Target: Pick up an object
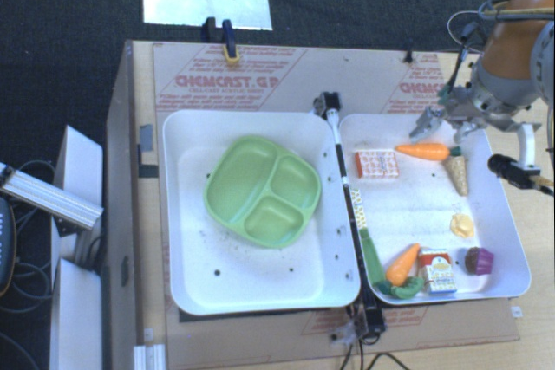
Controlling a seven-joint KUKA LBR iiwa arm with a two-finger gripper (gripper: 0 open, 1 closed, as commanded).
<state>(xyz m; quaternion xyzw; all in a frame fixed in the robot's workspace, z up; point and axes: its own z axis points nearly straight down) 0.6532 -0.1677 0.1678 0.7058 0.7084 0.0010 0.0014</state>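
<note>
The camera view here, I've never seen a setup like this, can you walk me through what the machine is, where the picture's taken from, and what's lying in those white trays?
This is one picture, taken by a fixed camera above a bench, looking down at a slant. The grey and orange machine at the right is a robot arm; its gripper hangs over the far edge of the right bin, just above a toy carrot. Nothing can be seen held in it.

The left bin holds a green divided plate. The right bin holds small toy foods: an orange and white box, the carrot, a cone, a pale yellow piece, a second, smaller carrot, a little carton and a purple piece. The arm's job is simply to pick one up.
</note>
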